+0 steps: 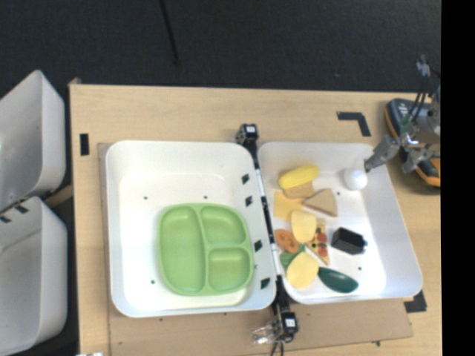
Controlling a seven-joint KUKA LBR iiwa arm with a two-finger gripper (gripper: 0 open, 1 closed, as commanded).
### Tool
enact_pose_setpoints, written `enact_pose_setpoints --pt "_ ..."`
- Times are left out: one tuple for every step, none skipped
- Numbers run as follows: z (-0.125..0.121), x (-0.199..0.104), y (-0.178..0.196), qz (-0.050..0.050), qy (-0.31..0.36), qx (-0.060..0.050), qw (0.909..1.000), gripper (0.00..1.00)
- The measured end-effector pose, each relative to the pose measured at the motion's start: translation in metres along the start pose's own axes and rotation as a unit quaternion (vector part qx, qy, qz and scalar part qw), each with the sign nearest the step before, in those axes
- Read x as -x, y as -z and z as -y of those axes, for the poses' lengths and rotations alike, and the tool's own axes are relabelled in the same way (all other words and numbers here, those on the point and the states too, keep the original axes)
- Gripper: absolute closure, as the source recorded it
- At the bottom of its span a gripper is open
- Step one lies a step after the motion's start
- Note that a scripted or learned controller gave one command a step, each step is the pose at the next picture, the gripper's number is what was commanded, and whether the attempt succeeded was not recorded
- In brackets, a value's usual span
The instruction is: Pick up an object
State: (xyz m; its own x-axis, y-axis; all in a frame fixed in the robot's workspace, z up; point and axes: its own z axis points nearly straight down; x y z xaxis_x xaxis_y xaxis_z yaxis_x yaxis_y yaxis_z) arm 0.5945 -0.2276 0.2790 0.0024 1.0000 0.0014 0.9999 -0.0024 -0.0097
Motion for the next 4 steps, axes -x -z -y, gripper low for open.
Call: enact_pose_setpoints --pt "-0.002 -0.001 0.005 0.001 0.001 0.005 1.0000 0.00" --pt "0.001 -0.001 -0.039 0.001 0.001 0.002 1.0000 0.00" --pt "-0.004 -0.002 -0.103 0.000 -0.001 0.001 1.0000 0.00" --pt "0.000 -0.010 -0.163 0.000 -0.002 0.001 1.0000 0.00"
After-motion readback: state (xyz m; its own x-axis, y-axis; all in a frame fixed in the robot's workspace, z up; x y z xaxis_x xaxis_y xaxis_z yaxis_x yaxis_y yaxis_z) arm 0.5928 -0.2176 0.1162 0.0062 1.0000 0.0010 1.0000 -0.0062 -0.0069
